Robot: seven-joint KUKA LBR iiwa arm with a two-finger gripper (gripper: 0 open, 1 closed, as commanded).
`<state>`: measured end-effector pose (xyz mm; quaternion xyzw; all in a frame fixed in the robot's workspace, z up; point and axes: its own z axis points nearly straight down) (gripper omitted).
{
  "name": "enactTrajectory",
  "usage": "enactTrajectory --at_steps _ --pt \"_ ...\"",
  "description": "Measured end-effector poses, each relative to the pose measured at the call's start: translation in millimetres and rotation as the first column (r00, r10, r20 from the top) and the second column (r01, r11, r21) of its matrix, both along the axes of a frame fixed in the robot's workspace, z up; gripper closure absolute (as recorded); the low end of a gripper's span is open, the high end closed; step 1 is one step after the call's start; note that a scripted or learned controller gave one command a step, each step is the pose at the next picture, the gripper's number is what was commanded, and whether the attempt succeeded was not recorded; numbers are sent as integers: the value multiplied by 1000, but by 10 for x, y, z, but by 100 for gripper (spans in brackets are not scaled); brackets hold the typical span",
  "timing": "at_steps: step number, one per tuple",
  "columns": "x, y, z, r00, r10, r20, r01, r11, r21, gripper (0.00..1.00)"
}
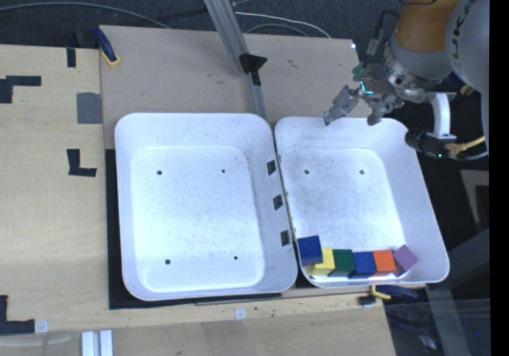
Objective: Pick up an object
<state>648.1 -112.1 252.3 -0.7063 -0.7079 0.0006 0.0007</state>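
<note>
Two-finger metal gripper (356,110) hangs over the far rim of the right shallow white plastic bin (413,187), fingers spread apart w/ nothing between them, i.e. open and empty. Grey arm w/ orange band (433,5) sits behind it, coming in from the right.

Directly under the claw: bare bin floor, speckled, no object w/in reach of a straight drop. Near the claw on its left: the bin's raised divider edge where both bins meet, and a slanted grey aluminium post (227,17) w/ a black clamp, just past the rim. Keep clear of that when swinging left.

The key relation: all pickable things lie at the opposite end of this bin from the claw, well apart from it, along the near wall. They form a row of small coloured blocks: blue cube (309,249) atop/against a yellow block (324,261), then green block (343,260), second blue block (364,263), orange block (384,261), purple block (405,256). Row's long axis runs across the claw's line of travel, parallel to the near wall.

Judgement: blocks touch each other and hug the wall, so finger room is tight; row ends (blue cube, purple block) look easiest. Open floor btwn claw and row gives free travel.

Left shallow white plastic bin (131,187), farther off to the claw's left.
</note>
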Motion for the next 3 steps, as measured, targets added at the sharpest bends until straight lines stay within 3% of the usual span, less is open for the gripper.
enactTrajectory --at_steps 1,2,3 --pt "-313 740 -556 1000 5 -7 -5 1000 3 0" --pt "-846 536 -612 1000 -4 -4 4 1000 -1 0" --pt "-1308 1386 -609 1000 6 -4 -6 1000 3 0"
